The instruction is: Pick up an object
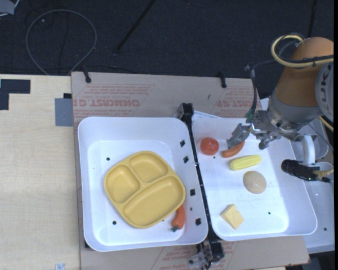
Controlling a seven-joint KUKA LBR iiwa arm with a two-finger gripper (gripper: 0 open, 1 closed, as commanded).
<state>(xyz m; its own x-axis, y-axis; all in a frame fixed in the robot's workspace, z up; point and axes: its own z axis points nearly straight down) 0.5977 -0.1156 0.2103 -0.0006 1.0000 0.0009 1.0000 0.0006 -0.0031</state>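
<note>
My gripper (251, 137) hovers over the back of the right bin (270, 221), its fingers spread open with nothing between them. A small orange pepper-like piece (233, 149) lies just under the left fingertip (238, 134). A red tomato (209, 145) sits to its left. A yellow corn cob (245, 162) lies just in front of the gripper. Nearer the front are a beige potato-like ball (254, 181) and a yellow cheese wedge (232, 216).
The left bin (96, 151) holds a yellow divided plate (145, 188), with an orange carrot (178, 218) against the plate's front right edge. A black divider (194, 167) runs between the bins. The arm (301, 89) rises at the right.
</note>
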